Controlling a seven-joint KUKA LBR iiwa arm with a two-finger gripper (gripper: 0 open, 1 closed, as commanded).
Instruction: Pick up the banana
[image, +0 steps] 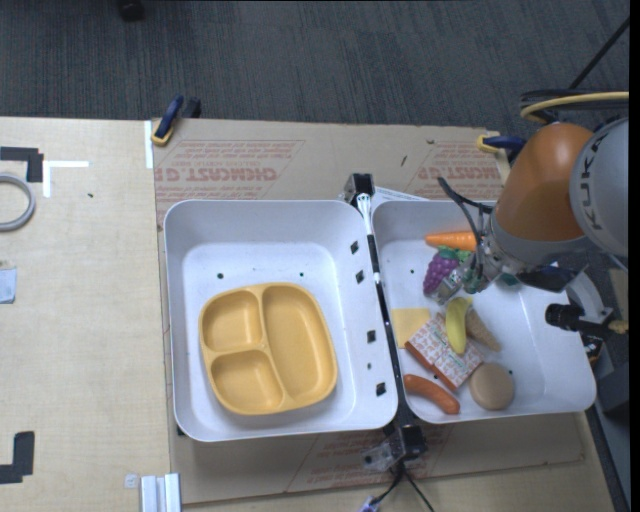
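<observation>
Banana (456, 327) lies in the right bin (545, 385), on a patterned packet (440, 355), not lifted yet. Hand (480, 272) hovers just above it by the grapes (440, 272); can't tell if open or shut. Grasp + lift left.

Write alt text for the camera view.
The gripper hovers in the right bin, just above the banana, among grapes, a carrot and a sausage. The left bin holds a yellow divided plate.

Grey arm (585, 190) reaching in from right, orange band uppermost, wrist angled down, gripper (478, 272) lowered
</observation>
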